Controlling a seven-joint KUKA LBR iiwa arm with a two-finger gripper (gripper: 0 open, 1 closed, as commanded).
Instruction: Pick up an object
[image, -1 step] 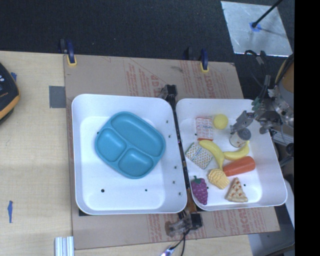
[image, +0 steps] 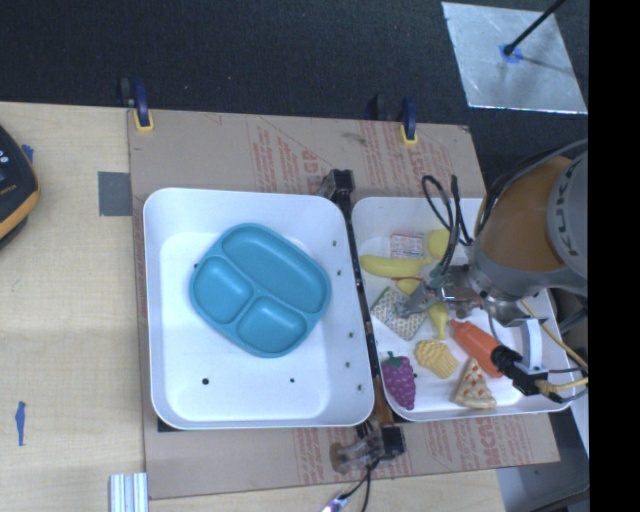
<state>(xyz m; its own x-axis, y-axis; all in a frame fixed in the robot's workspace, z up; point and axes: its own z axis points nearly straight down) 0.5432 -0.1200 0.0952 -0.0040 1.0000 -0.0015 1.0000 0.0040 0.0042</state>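
Observation:
The right bin (image: 372, 215) holds several toy foods. Among them are a yellow banana (image: 392, 266), a white and red packet (image: 405, 245), a grey-green patterned piece (image: 397, 312), a yellow corn cob (image: 435, 357), an orange carrot (image: 475, 343), purple grapes (image: 399, 380) and a tan wedge (image: 474, 388). My gripper (image: 428, 293) is low in the middle of this bin, between the banana and the patterned piece, just above a small yellow piece (image: 438, 320). The arm's wrist hides the bin's right part.
The left bin (image: 165, 330) holds a blue divided plate (image: 262, 288). Black cables (image: 440, 205) loop above the wrist near the right bin's far rim. Clamps (image: 408, 118) hold the cardboard base at the back. A yellow and black device (image: 12, 190) lies at the far left.

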